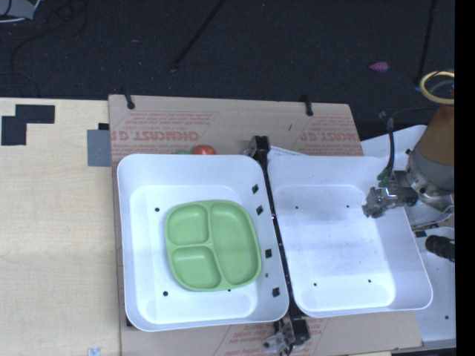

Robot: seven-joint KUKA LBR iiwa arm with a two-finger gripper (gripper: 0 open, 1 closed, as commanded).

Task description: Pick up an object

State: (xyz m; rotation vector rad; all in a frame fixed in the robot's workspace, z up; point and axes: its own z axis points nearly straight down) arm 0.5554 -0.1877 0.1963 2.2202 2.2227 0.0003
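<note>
You see the green divided plate [213, 245] lying flat in the left bin [141, 191]. The gripper [376, 202] hovers at the right bin's [334, 295] right edge; you cannot tell how its jaws stand.

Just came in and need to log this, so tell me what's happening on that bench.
A grey arm reaches in from the right, its tool over the right-hand bin near that bin's right wall, with nothing visibly held. A green divided plate lies flat in the left-hand bin, untouched. Something small and red sits behind that bin.
</note>
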